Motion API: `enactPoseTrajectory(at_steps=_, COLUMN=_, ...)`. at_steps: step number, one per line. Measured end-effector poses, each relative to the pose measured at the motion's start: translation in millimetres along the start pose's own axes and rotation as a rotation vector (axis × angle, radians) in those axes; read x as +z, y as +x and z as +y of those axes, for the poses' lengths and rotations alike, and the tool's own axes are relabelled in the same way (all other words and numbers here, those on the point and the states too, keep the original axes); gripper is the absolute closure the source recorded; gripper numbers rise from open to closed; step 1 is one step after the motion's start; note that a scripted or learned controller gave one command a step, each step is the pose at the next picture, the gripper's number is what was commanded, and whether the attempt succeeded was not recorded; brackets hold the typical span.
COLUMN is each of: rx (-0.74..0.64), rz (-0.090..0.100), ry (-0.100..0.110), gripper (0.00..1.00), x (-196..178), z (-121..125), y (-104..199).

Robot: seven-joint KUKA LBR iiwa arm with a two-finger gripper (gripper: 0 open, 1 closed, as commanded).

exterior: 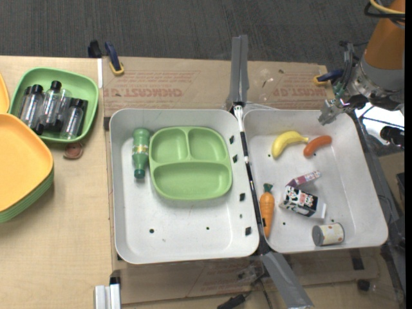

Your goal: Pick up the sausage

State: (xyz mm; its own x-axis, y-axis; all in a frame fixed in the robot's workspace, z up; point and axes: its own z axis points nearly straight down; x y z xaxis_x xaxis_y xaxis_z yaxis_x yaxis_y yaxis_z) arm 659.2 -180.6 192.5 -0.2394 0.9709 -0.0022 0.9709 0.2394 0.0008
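The sausage [317, 145], short and orange-red, lies in the right bin [367, 192] near its far right corner. A yellow banana [288, 141] lies just left of it, almost touching. My gripper [329, 113] hangs over the bin's far right rim, a little beyond the sausage and higher, with nothing seen held in it. The grey arm with its orange band [386, 40] comes in from the top right.
The right bin also holds a carrot [266, 206] by the left wall, a small milk carton [301, 201], a purple packet [304, 179] and a can [328, 233]. In the left bin [129, 237] lie a green divided plate [190, 161] and a green bottle [140, 152].
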Motion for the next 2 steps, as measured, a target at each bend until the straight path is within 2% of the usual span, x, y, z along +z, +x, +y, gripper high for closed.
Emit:
enactPoseTrajectory(at_steps=1, rx=0.313, rz=0.002, ry=0.003, gripper=1.00, x=101.1, z=-40.6, y=9.1)
enactPoseTrajectory(at_steps=2, rx=0.310, rz=0.000, ry=0.003, gripper=1.00, x=92.0, z=-40.5, y=8.7)
